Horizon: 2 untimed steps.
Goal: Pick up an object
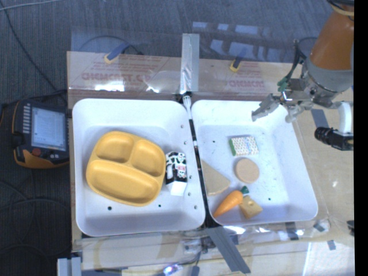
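Observation:
My gripper [278, 110] hangs open over the far edge of the right bin [299, 171], with nothing between its fingers. Below it in that bin lie a green-edged speckled packet [244, 145], a round tan disc [247, 169], a tan wedge slice [215, 179], an orange carrot [228, 202] and a small yellow cheese piece [251, 208]. The packet is the nearest of these, a little in front and to the left of the gripper. A yellow divided plate [125, 167] and a black-and-white carton [177, 169] sit in the left bin [86, 114].
A raised divider [194, 148] separates the two bins. A clear panel with tape [190, 68] stands behind them. A handheld control pendant [39, 132] rests on the floor at the left. The arm's orange band [336, 33] rises at the upper right.

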Available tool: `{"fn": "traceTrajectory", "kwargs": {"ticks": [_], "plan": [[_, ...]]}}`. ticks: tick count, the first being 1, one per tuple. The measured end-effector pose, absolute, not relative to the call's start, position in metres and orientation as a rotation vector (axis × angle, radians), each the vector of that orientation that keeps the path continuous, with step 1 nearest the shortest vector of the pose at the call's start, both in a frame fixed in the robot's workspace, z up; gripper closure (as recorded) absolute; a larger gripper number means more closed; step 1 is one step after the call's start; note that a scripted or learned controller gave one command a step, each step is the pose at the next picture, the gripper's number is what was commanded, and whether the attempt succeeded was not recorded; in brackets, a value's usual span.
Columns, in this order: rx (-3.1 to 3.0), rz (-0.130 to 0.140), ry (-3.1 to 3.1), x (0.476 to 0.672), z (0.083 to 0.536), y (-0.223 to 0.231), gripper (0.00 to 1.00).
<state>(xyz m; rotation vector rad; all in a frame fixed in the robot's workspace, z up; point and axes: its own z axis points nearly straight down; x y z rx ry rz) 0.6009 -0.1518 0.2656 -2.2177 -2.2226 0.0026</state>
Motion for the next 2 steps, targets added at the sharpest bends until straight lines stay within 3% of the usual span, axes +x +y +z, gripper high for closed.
{"fn": "traceTrajectory", "kwargs": {"ticks": [1, 2], "plan": [[-2.319, 0.003, -2.121, 0.600, 0.341, -0.137, 0.00], [-2.188, 0.004, -2.249, 0.528, 0.202, -0.118, 0.00]]}}
